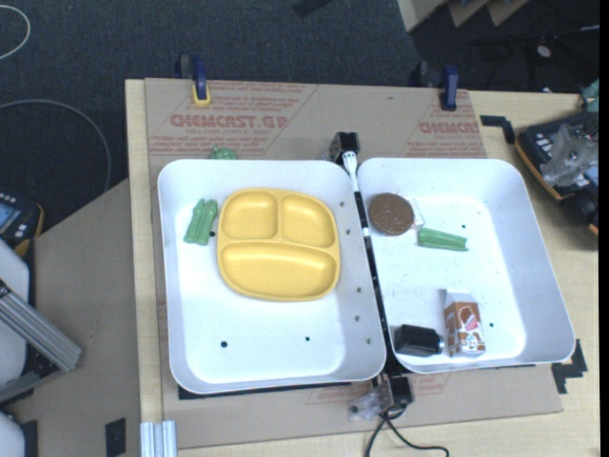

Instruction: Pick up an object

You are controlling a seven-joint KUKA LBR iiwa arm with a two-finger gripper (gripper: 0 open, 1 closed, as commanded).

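The gripper (563, 152) is hanging at the right edge, beyond the bins; open or closed, I cannot tell. A brown board (285, 112) is covering the bench over dark carpet (143, 17). The left bin (190, 331) is holding one green piece (200, 223) and one yellow divided plate (279, 244). The right bin (514, 208) is holding four things: a brown disc (390, 213), a green stick (442, 240), a black block (417, 339) and a brown packet (463, 325).

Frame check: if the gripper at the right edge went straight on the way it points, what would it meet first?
Likely the bare bench beside the right bin: the gripper looks aimed downward outside the bin's rim, though blur leaves its heading and depth uncertain.
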